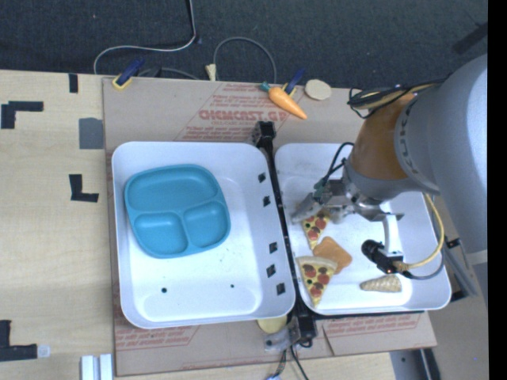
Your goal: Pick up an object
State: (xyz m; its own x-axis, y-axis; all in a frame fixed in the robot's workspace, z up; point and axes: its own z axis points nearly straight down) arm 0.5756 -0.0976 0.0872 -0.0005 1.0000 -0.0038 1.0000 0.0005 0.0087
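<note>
A pizza slice (314,229) is seen just under the gripper (310,209). The arm (444,133) is bent down into the right bin (420,295). The gripper's state cannot be told.

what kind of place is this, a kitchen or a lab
Most likely a robotics lab bench, not a kitchen: a grey arm with an orange band works over two shallow white bins, the food is toy pizza slices, and loose cables trail across the floor.

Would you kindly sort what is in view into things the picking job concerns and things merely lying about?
Job:
gripper
upper pizza slice
lower pizza slice
toast-coloured piece
pale wedge
right bin

Lying about:
blue divided plate
left bin
toy carrot
pale disc
</note>
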